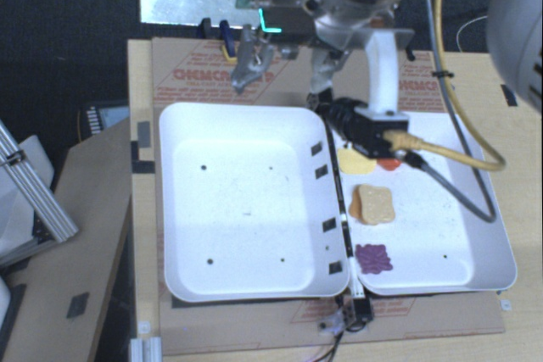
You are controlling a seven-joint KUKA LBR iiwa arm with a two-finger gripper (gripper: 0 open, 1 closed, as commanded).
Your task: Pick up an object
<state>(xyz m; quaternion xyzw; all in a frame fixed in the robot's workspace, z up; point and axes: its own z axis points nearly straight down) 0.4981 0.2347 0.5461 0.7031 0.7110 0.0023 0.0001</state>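
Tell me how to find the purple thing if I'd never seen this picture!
Look at the right-hand white bin, the one the arm hangs over. Along its left side, near the divider, small things lie in a row, and the purple thing is the one nearest the front edge. It is bumpy and dark violet, while the toast-like piece just behind it is tan.

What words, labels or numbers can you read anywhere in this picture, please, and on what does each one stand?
"CHEMCRAFT"-like red lettering, blurred, on the cardboard sheet behind the left bin; the exact spelling is uncertain.
The same red print repeats on the cardboard at upper right, too blurred to read.
Faint red print on the cardboard's front edge: unreadable.
No legible text on the bins, the toast-like piece or the purple piece.
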